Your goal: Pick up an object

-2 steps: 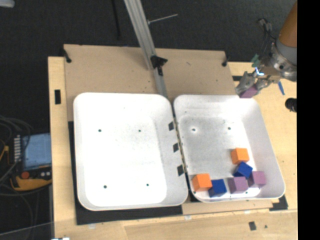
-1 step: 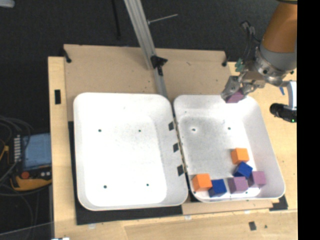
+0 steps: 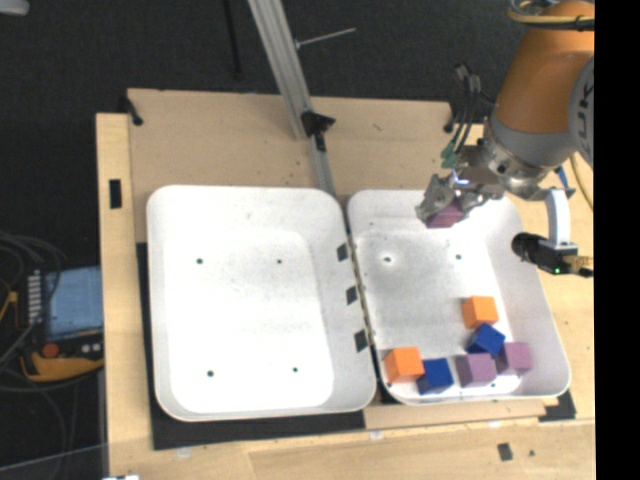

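My gripper hangs over the far edge of the right bin, shut on a small purple block that shows between and just below its fingers. The block is lifted above the bin floor. Down in the near right corner of that bin lie several more blocks: an orange block, a blue block, a purple block, another blue block, an orange block and a purple block.
The left bin lies beside the right one, with a divider with black clips between them. A slanted metal pole rises behind the bins. A black fitting on the arm juts over the right bin's right side.
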`<state>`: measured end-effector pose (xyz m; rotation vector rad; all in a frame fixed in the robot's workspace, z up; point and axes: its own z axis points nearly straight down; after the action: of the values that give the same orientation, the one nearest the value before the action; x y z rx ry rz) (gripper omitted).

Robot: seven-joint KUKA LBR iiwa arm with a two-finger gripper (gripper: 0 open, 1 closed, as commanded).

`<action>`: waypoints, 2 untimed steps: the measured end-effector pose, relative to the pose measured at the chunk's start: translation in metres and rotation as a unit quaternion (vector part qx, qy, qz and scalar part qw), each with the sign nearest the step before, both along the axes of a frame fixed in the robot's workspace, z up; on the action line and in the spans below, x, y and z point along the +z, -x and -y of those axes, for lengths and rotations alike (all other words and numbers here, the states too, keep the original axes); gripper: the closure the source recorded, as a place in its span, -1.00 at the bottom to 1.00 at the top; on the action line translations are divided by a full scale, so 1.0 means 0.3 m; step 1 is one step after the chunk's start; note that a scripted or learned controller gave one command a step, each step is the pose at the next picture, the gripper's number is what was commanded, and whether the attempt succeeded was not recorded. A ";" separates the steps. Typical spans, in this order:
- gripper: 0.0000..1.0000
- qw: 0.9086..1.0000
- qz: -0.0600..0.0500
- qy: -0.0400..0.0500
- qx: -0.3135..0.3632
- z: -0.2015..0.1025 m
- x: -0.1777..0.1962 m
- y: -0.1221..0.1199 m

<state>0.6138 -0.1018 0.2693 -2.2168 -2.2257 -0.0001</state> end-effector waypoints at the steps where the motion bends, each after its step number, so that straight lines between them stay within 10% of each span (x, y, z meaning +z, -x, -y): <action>1: 1.00 1.000 0.000 0.000 0.000 -0.121 -0.030 0.058; 2: 1.00 1.000 -0.001 0.000 0.001 -0.262 -0.066 0.163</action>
<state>0.5650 -0.0231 0.2496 -2.2143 -2.2255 0.0025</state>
